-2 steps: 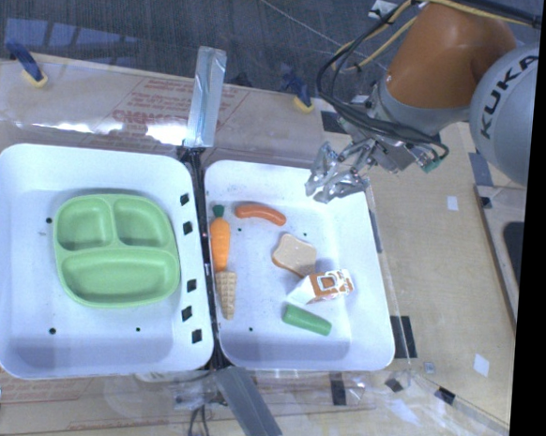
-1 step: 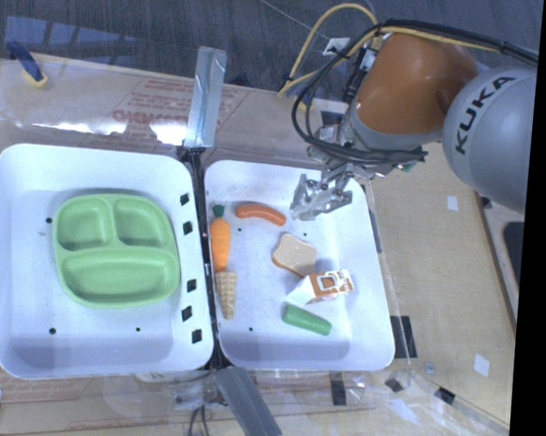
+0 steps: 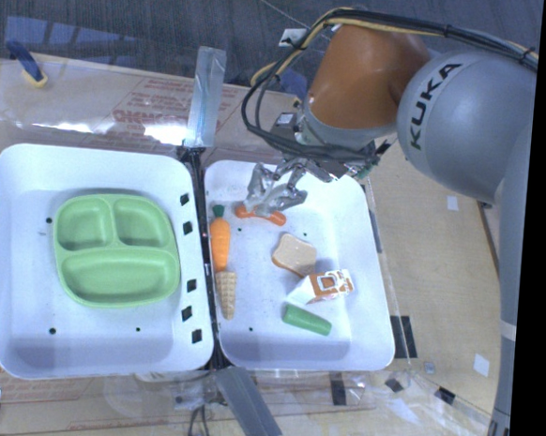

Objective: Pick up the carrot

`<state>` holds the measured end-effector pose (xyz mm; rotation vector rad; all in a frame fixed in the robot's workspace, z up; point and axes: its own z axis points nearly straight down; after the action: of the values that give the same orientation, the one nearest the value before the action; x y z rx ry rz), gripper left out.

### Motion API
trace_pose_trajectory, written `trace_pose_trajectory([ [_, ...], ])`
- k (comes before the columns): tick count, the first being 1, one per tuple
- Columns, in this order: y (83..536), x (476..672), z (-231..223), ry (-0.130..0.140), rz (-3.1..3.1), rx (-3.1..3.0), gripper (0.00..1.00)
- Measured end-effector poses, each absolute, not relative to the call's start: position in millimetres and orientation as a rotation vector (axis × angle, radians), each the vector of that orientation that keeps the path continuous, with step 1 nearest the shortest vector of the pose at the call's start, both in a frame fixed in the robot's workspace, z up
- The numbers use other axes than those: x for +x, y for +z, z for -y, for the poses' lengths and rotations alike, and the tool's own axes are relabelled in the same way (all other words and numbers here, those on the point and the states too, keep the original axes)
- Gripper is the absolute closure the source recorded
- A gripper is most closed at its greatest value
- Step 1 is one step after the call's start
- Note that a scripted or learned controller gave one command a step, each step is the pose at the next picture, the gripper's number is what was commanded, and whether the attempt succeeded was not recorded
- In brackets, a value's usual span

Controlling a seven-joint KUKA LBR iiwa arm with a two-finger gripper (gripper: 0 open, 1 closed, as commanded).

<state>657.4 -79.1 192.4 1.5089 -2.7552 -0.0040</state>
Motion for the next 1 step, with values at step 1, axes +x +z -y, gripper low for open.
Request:
trace_pose_trajectory([
  [1,205.4,656.9,43.6,0.001,2.451,1.971,1.00],
])
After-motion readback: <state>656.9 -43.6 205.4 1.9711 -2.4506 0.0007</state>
